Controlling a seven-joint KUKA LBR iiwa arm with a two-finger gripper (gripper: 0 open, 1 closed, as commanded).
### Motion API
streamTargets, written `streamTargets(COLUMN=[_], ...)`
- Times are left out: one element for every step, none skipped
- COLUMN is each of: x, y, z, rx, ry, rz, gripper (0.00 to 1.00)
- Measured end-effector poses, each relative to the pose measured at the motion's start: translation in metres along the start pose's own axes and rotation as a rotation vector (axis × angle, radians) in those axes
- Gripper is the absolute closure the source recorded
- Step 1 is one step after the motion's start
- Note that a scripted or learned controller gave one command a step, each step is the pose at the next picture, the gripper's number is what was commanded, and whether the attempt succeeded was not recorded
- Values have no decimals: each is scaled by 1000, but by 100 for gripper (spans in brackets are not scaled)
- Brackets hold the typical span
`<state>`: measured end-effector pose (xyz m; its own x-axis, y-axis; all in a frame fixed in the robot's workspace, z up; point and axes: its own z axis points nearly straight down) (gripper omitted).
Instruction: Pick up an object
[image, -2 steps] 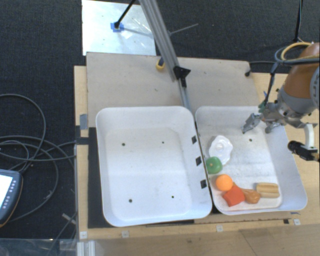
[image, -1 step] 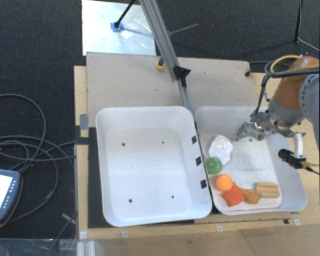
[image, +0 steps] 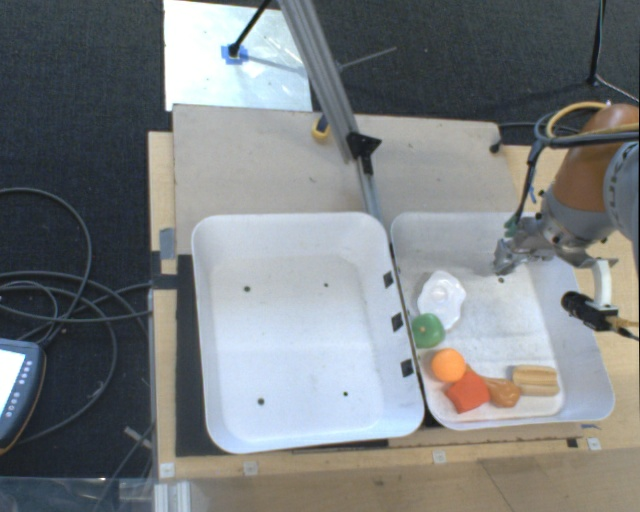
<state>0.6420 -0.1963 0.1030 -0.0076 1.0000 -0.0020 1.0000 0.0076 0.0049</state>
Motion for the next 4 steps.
streamTargets(x=[4, -1, -1, 45], y=[10, 15, 16, -4], z=[-49, -114, -129, -140], rx=[-3, -5, 0, 3], ry=[0, -1, 1, 3], rz=[1, 1, 1, -1], gripper=[100, 100, 100, 100])
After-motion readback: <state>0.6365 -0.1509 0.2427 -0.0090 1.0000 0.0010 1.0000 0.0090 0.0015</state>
